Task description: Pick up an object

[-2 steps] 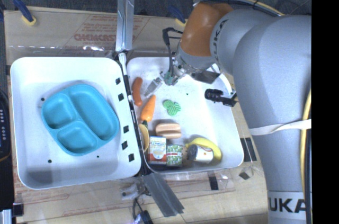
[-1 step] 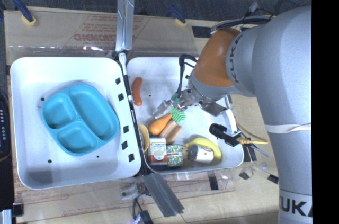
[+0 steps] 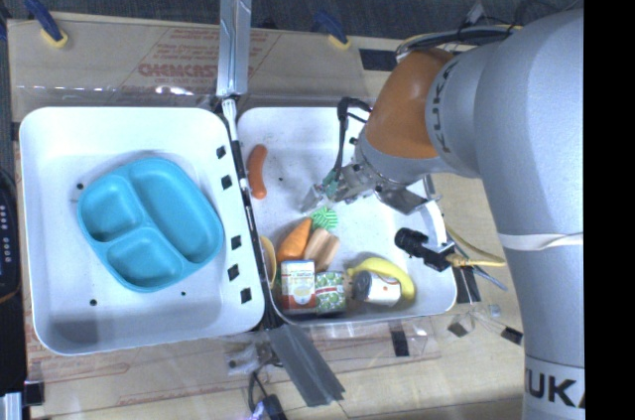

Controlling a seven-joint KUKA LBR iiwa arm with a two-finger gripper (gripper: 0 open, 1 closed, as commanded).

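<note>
You're mid-approach: the gripper [image 3: 335, 192], centre frame, hovers above the carrot [image 3: 295, 239] in the right bin [image 3: 298, 125]; I cannot tell its opening, nothing lifted yet

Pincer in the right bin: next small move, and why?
Probably ease straight down. The pincer hangs just above the orange plastic carrot with green leaves, with nothing visible between its tips. The small orange-red sausage lies apart to the left, so the carrot looks the nearest target.
</note>
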